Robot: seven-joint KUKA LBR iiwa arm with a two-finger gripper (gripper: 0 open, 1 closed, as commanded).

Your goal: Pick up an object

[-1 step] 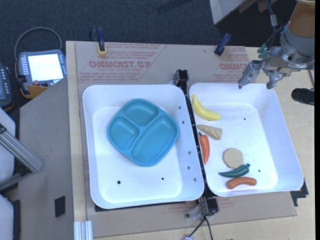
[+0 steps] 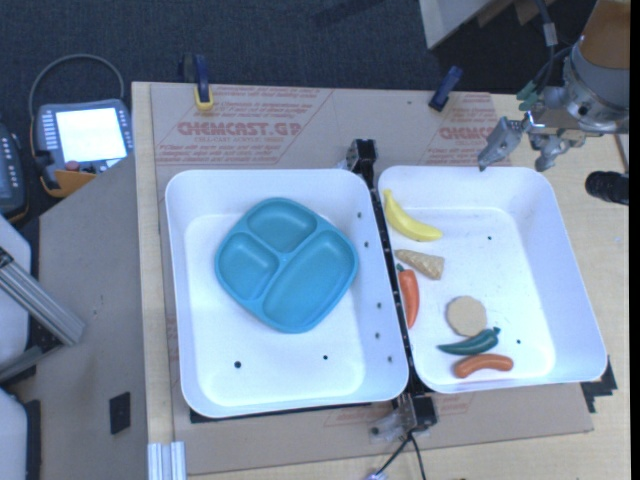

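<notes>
Your fingers (image 2: 520, 148) hang spread apart with nothing between them, above the far rim of the right bin (image 2: 570, 258). The nearest target, I judge, is the banana (image 2: 410, 222), lying at that bin's far left corner: probably light, stiff and slick, so take it across its middle. Mind the bin wall just beside it. Farther along that wall lie a tan wedge (image 2: 421, 263) and carrot (image 2: 409, 296). The left bin (image 2: 180, 268) holds a blue divided plate (image 2: 288, 264).
</notes>
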